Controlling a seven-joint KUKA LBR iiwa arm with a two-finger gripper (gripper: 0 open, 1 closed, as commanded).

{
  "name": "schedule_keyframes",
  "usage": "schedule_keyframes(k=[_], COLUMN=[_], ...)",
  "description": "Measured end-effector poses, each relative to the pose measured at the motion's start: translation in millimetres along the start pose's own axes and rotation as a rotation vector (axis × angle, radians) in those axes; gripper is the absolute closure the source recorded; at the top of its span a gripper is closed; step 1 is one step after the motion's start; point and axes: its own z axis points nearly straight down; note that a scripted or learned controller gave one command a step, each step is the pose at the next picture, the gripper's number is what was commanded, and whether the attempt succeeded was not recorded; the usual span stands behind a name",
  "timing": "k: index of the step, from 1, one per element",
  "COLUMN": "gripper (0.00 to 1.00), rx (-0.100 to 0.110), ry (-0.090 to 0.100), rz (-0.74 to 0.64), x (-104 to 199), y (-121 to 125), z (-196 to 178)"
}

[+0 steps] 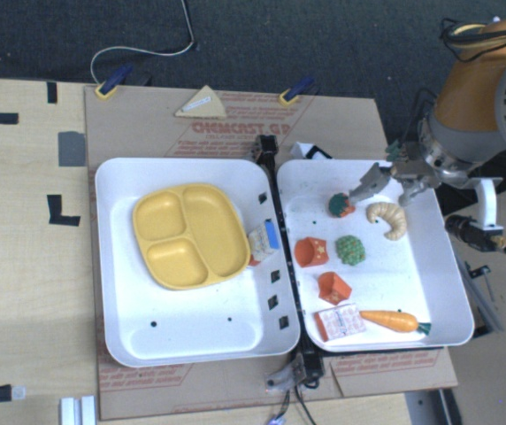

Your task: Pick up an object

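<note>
two shallow white bins sit side by side on a cardboard sheet on the bench (23,264). the left bin (129,326) carries a yellow divided plate (191,235) with three compartments, tilted a little in the bin. at the left bin's right wall, touching the plate's edge, lies a small grey and blue packet (264,238).

the right bin (439,273) carries the small things. near its upper middle lies a small green and orange piece (340,205). just to its right is a pale curved croissant-like piece (390,219). below them sits a green broccoli floret (351,250), and beside it to the left an orange-red cup-like piece (310,251). lower down is a red block (333,286), then a white and red packet (340,321) touching the blunt end of an orange carrot (391,321), which lies across the bin near its front wall.

the arm comes in from the right, its orange band at the upper right corner. the hand (393,182) hangs over the upper part of the right bin, above the croissant-like piece and just right of the green and orange piece. one grey finger (370,182) slants down to the left and another points to the right, so the hand looks spread apart, though the view is coarse. nothing sits between the fingers.

a white cable (151,51) loops across the dark floor above the bench.
</note>
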Motion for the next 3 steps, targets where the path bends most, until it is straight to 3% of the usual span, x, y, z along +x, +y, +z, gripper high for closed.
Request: schedule_keyframes(k=[1, 2, 3], gripper=[0.00, 0.00, 1.00], rx=[-0.006, -0.004, -0.005], ry=[-0.002, -0.002, -0.004], rz=[-0.001, 0.000, -0.002], x=[-13, -11, -10], y=[58, 78, 79], z=[145, 146, 136])
